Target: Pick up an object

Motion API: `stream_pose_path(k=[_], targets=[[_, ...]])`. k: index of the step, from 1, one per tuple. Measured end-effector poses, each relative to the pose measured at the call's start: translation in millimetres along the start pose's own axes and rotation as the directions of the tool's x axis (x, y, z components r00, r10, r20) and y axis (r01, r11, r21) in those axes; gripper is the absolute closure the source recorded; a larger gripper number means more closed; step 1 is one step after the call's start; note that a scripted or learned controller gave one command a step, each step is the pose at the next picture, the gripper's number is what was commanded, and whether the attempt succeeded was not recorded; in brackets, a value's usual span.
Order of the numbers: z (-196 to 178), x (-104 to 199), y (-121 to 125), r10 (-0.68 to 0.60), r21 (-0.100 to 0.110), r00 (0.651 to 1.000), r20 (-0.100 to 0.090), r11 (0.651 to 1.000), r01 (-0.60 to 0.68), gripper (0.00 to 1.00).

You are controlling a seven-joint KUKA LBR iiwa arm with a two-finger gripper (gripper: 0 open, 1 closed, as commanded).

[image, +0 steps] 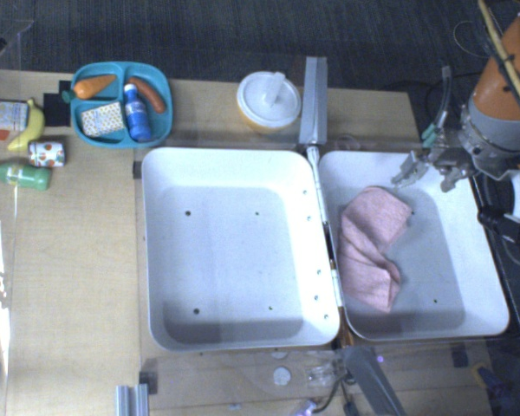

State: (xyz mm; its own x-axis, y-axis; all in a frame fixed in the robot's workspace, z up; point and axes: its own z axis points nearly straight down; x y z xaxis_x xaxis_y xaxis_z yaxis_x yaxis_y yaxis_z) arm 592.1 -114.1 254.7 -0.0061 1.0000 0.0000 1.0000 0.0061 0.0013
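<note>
The surface [69, 276] carries two white bins side by side. The left bin [234, 250] holds nothing I could grasp. The right bin [468, 276] holds the one candidate: a pink cloth [371, 245], crumpled and folded, lying against the bin's left wall and reaching from the middle toward the near edge.

My arm [503, 102] enters from the right, over the far right corner of the right bin. My hand [429, 170] hangs just beyond the far edge of the cloth, with nothing between the fingers, which appear spread apart.

Failure risks, as I judge them:

1. Offset. The hand is beside the cloth, not over it; a straight descent would likely close on bare bin floor.
2. Thin pinch. Cloth is limp (it gives no firm edge), so a shallow grip may catch one layer and slip on lifting.
3. Wall contact. The cloth hugs the divider between the bins; a finger may strike that rim.
</note>
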Motion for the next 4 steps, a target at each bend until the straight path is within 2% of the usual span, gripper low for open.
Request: stream_pose_path(k=[1, 2, 3, 4], targets=[[66, -45, 38, -0.151, -0.001, 0.988, 0.001, 0.988, 0.151, 0.0], [158, -47, 35, -0.216, -0.006, 0.976, 0.002, 0.976, 0.216, 0.0], [147, -45, 37, -0.218, -0.011, 0.976, 0.004, 0.976, 0.218, 1.0], [146, -46, 37, -0.218, -0.011, 0.976, 0.004, 0.976, 0.218, 0.0]])
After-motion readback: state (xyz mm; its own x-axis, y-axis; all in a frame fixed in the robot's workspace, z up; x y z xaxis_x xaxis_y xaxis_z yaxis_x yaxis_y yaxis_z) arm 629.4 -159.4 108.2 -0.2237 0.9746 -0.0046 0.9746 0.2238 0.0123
